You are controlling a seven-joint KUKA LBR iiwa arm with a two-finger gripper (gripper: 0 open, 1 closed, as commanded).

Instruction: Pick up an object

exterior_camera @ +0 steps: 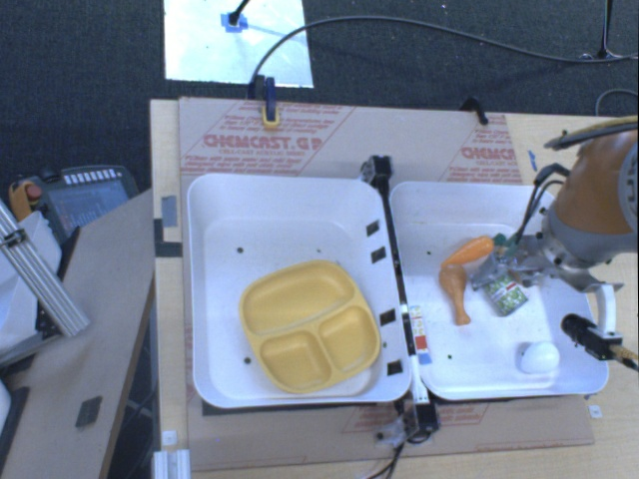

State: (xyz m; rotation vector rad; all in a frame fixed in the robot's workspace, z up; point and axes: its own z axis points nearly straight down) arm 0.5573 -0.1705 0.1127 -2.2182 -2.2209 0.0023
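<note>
**Gripper low in the right bin, beside the carrot**

Starting at the left, we see the left bin holding a yellow divided tray, which lies toward the bin's near right corner. Moving across the black divider, the right bin carries a tan drumstick-shaped toy and an orange carrot just above it, the two nearly touching. Just right of them lies a small green-and-white packet, and the gripper sits down over it, close to the carrot's tip. We cannot tell how the gripper is set, nor if anything is caught in it. A white egg-shaped object rests near the bin's front edge
</note>
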